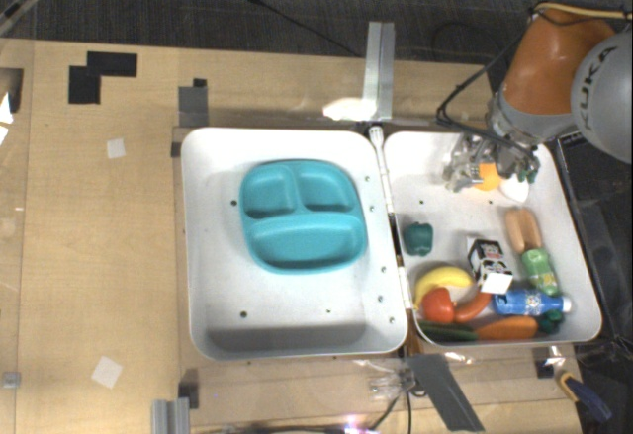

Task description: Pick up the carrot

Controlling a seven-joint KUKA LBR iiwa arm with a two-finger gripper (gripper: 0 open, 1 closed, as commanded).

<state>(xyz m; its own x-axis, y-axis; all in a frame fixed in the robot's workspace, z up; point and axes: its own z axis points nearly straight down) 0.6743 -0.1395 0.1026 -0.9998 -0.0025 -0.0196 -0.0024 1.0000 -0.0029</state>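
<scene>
Carrot [506,328]: orange, tapered, lying flat at about 5 o'clock in the right bin [579,224], touching the blue bottle [529,303] and crowded by a red pepper [438,305]. Gripper [487,165]: low at the bin's 12 o'clock, well apart from the carrot; its opening cannot be told, an orange piece showing beside it. Judged step: approach not yet made. Next move calls for travel toward 6 o'clock and a clean descent among tight neighbours.

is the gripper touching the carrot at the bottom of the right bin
Apart. The camera view shows the gripper at the top of the right bin, while the carrot lies along its bottom edge, with other toys and bare bin floor between them.
</scene>
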